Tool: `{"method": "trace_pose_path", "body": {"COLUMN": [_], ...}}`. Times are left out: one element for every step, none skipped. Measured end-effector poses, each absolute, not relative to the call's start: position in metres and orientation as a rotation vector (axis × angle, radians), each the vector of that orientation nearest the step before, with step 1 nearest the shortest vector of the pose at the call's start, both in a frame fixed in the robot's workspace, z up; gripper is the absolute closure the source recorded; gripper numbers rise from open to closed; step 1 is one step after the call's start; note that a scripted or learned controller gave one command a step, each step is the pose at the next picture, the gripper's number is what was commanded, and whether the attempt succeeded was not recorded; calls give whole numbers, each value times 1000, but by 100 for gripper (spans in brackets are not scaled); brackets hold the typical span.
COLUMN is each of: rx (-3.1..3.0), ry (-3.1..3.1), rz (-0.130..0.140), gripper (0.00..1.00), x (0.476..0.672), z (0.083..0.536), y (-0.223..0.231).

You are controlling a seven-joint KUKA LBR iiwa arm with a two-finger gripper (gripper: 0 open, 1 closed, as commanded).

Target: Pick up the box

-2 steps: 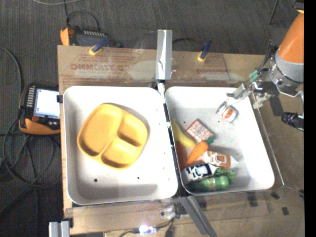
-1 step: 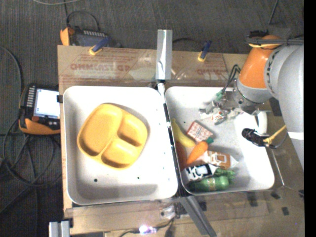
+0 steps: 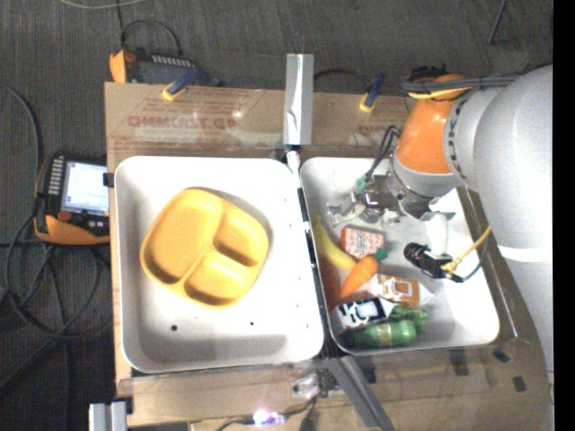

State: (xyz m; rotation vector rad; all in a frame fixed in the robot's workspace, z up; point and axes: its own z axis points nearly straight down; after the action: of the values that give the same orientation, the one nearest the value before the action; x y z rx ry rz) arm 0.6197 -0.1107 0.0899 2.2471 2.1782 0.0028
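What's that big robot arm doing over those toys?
The robot arm is reaching from the right into the right bin, where toy food is piled up: a small red box, a carrot, a banana and a green bottle. It has not lifted anything. A yellow tray sits in the left bin.

You see the tray (image 3: 208, 245) in the left bin (image 3: 135, 330); in the right bin (image 3: 476, 326), the box (image 3: 362, 240) lies above the carrot (image 3: 357, 275), right of the banana (image 3: 329, 248).
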Motion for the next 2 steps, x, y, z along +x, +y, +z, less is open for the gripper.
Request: {"method": "trace_pose_path", "body": {"rx": [2248,2248], "ry": [2177,2177], "rz": [6,7], "gripper": [100,0], "x": [620,620], "z": [100,99], "y": [-111,-111]}}
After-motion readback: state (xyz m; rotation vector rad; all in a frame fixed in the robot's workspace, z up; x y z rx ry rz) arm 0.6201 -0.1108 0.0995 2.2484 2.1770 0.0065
